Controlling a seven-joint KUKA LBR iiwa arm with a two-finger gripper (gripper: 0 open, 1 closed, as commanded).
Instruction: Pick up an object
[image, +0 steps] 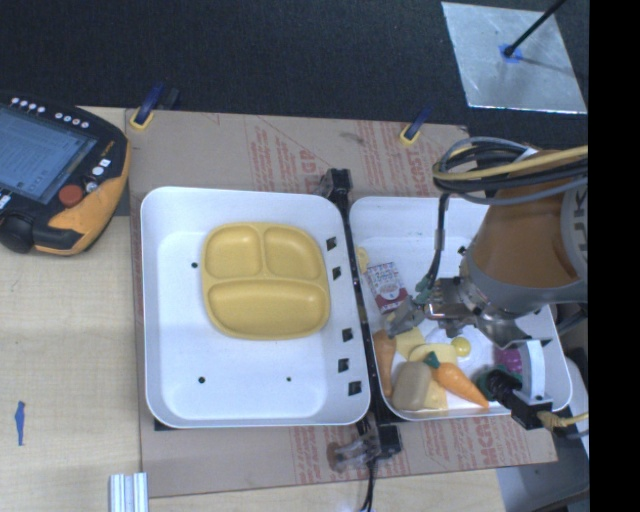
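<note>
The grey arm (525, 250) with its orange band is reaching in from the right of the frame and hanging over the right bin (400, 215), 1 of 2 shallow white bins sitting side by side on the bench. Its gripper (425, 305) is sitting low over the middle of that bin, just above the cluster of toy food; whether it is open or shut is not showing clearly, and nothing is visibly sitting in it.

Below the gripper, in the lower part of the right bin, an orange carrot (458, 378) with a green top is lying at a slant, touching a tan, rounded piece (410, 385) to its left. A pale yellow piece (412, 347) is lying just above them, and a thin orange piece (384, 362) is lying along the bin's left wall. A small red-and-white packet (386, 284) is lying nearer the upper left of this bin.

The left bin (170, 300) is holding a yellow divided plate (267, 280) with 3 compartments in its upper middle.

At the upper left of the frame, a control pendant (55, 185) is resting on the bench.
</note>
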